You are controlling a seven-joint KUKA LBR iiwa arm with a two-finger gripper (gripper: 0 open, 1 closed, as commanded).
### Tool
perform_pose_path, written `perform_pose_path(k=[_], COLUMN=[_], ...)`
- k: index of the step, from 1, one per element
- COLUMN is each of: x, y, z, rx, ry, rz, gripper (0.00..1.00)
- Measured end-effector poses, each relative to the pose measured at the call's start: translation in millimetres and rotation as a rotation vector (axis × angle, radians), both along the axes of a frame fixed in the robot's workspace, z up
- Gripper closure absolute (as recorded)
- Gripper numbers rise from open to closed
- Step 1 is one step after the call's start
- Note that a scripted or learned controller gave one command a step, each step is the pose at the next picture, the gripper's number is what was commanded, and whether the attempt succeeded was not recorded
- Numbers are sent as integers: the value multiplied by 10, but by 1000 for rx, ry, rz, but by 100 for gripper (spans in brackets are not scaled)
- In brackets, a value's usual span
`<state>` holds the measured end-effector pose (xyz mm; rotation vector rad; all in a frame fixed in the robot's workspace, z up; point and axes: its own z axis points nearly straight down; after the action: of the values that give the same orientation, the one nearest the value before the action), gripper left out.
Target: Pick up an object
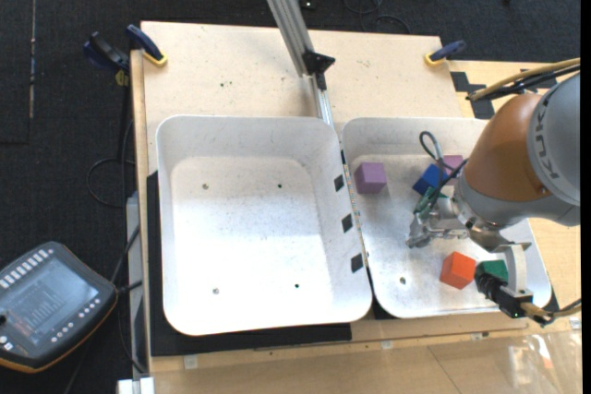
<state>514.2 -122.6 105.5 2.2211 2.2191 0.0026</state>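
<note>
Claw (pixel 427 231) down inside the right bin (pixel 388 291), mid-floor; can't tell whether it's apart or together, nothing visibly gripped. Blue block (pixel 428 180) just behind it, pink block (pixel 452 165) beside that near the far wall. Orange block (pixel 458 270) and green block (pixel 494 271) toward the near right corner. Purple cube (pixel 371 177) near the left wall. Left bin (pixel 175 198) alongside on the counter (pixel 231 60).

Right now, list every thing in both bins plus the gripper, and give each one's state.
gripper: low inside the right bin, nothing seen between its fingers.
purple cube: resting on the bin floor, free.
blue block: beside the arm, partly hidden.
orange cube: resting, free.
green block: partly hidden by the arm.
right bin: holds all the blocks.
left bin: flat on the bench.
</note>
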Motion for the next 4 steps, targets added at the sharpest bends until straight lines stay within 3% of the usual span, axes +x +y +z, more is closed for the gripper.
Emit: perform_pose_path(k=[3, 4], x=[105, 181], y=[-17, 469], z=[1563, 1601], rx=[-2, 1], ry=[-5, 0], rz=[4, 9], gripper=[100, 100])
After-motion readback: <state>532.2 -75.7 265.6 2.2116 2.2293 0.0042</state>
